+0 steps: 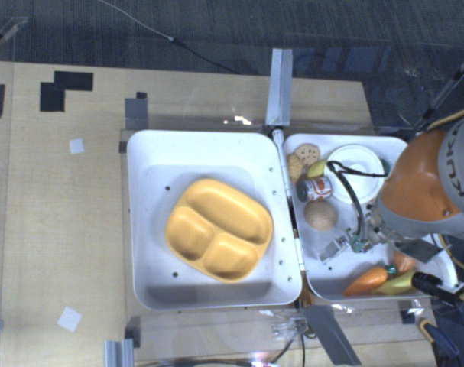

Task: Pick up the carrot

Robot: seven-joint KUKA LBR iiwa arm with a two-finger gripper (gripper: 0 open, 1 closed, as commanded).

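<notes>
The carrot [367, 280] lies at the lower right of the frame, along the right bin's [323, 285] lower wall, touching a yellow banana [400, 282]. My tool [345, 245] hangs above it (grip state unclear). It looks light, stiff, smooth; I'd grip mid-body.

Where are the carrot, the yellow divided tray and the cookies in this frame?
carrot [367, 280]: camera view, on the middle of its orange body, right bin.
yellow divided tray [219, 228]: camera view, on its centre ridge, left bin.
cookies [303, 157]: camera view, on the upper cookie's face.
</notes>
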